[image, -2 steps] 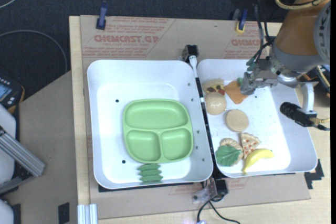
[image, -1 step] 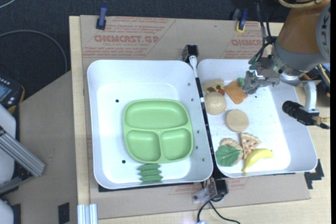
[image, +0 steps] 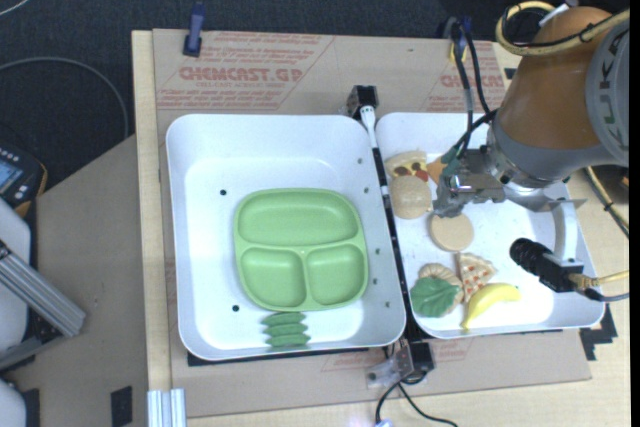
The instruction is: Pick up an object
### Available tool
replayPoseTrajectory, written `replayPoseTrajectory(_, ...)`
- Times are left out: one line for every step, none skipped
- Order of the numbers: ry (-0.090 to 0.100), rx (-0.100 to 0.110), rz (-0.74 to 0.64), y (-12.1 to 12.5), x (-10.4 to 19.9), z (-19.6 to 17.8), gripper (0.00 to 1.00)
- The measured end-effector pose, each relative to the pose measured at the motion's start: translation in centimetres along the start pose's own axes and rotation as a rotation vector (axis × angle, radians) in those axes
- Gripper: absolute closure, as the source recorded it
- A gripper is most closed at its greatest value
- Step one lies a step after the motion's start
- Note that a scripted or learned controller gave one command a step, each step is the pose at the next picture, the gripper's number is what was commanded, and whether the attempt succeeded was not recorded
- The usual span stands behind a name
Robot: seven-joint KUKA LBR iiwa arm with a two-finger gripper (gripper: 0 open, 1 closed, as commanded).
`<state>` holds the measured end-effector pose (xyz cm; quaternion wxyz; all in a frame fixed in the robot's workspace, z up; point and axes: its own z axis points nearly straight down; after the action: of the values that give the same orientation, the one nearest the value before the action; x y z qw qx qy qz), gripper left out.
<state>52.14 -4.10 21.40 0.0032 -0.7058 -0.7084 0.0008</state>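
The tool [image: 452, 197] hung low over the food [image: 411, 183] in the right bin [image: 566, 315], grip impossible to tell, so nothing looked lifted yet.

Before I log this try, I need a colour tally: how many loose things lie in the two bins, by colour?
Green: 3, the tray, the ridged piece, the leaf
Tan or beige: 4, the bun, the cookie, the toast, the pretzel
Yellow: 1, the banana
Total: 8
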Motion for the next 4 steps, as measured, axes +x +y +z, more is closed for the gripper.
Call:
replayPoseTrajectory(0.002, 0.003, -0.011, -4.1, 13.1, 3.2, 1.00)
replayPoseTrajectory(0.005, -0.026, -0.005, -4.2, 19.7, -21.5, 1.00)
replayPoseTrajectory(-0.003, -0.010, 0.000, -4.2, 19.4, -21.6, 1.00)
replayPoseTrajectory(-0.003, -0.012, -0.001, -4.2, 19.5, -22.7, 1.00)
